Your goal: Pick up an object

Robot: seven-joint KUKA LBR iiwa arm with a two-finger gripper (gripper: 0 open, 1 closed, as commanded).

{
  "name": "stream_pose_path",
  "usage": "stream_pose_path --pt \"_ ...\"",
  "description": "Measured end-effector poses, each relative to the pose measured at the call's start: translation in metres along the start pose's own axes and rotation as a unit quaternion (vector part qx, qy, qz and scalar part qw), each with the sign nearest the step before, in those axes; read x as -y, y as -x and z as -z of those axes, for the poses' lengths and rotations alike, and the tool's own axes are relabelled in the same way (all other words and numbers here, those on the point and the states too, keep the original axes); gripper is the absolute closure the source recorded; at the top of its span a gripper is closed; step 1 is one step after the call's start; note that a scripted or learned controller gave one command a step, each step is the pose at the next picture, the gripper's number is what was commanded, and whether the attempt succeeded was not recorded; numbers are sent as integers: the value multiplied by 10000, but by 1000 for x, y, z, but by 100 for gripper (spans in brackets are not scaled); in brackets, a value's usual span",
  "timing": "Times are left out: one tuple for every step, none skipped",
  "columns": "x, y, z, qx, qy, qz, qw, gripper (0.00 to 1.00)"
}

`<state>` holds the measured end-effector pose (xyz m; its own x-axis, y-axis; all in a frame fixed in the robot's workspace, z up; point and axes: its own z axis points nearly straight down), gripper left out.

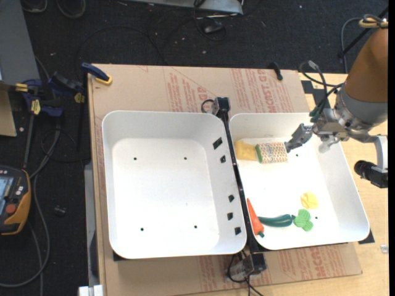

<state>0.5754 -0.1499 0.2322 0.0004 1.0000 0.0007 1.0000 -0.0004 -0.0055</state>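
While jaws [299, 137] hover, sponge [263, 152] hugs rim.

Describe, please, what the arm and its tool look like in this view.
The arm is bulky and rounded, with an orange band above a grey wrist section. A dark cable loops beside it. The tool is a small grey metal piece with dark tips, jutting from a boxy grey mount.

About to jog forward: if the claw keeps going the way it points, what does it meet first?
Probably the speckled sponge block: the claw points toward it in the right bin. Depth is unclear.
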Motion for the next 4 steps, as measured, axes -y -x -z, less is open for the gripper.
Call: stream_pose_path --pt "-1 0 3 3 27 4 10000 0" --pt "-6 3 -58 -1 1 2 10000 0" --pt "-3 -7 -108 -1 5 3 10000 0" --pt "-2 -7 -142 0 12 3 10000 0"
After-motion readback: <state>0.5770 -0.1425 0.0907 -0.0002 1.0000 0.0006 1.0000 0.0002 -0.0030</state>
